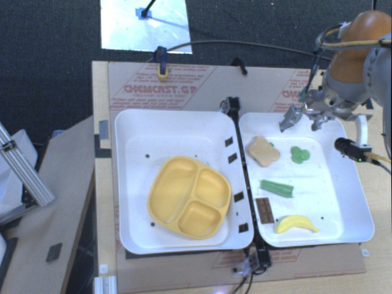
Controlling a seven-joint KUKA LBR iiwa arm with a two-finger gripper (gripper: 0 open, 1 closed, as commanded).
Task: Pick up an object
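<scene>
The arm runs off the right edge, so only its orange band and wrist show. Its jaws (pixel 303 121) hang spread over the far rim of the right bin (pixel 352 195), pinching nothing. In that bin lie a tan bread slice (pixel 264 151), a green leafy piece (pixel 299 155), a green stalk (pixel 277 188), a brown bar (pixel 264 210) and a banana (pixel 296 225). The left bin (pixel 138 133) carries a yellow divided tray (pixel 190 196). Red print on the board (pixel 184 81) behind reads "CHEMCAST", partly covered by the bins.
</scene>
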